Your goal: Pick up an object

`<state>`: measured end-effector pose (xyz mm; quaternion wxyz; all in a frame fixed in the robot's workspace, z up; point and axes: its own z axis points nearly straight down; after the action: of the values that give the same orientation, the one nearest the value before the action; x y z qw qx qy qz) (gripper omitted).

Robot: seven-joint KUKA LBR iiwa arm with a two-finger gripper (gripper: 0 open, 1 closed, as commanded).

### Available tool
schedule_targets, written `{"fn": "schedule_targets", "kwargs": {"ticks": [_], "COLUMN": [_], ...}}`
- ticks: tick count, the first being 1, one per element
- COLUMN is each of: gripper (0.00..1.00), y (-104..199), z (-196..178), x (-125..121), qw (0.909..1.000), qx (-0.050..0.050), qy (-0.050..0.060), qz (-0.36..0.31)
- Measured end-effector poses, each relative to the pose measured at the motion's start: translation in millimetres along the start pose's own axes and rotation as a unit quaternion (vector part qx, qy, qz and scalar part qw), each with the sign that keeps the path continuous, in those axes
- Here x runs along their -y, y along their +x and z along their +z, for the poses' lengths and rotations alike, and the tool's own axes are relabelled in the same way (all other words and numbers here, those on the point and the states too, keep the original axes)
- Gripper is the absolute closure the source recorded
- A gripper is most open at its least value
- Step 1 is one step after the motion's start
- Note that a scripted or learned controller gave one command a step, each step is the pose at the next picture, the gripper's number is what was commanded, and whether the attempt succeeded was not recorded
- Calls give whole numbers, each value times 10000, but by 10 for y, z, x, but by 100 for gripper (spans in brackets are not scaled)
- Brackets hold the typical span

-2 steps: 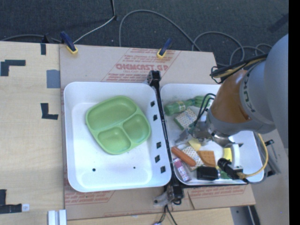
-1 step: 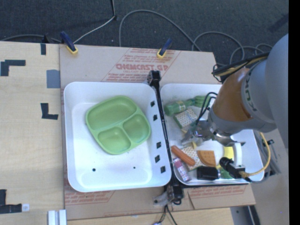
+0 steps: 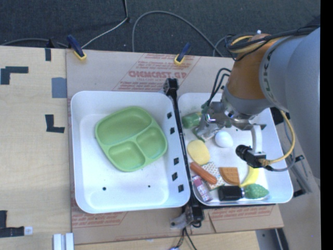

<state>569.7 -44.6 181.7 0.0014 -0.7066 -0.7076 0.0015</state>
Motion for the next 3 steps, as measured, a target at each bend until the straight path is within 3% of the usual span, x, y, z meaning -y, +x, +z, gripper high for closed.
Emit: {"fn": "schedule_targets", "kwargs": {"ticks": [1,2,3], "gripper": [0,0,0], "y": [-3,-606,-573], "z": [4,977,965], "x": [3,-340,-167], "qw": [10000,10000,10000], "qx": [3,-4,17], "qy": [6,-4,-51], "qz": [0,2,4]}}
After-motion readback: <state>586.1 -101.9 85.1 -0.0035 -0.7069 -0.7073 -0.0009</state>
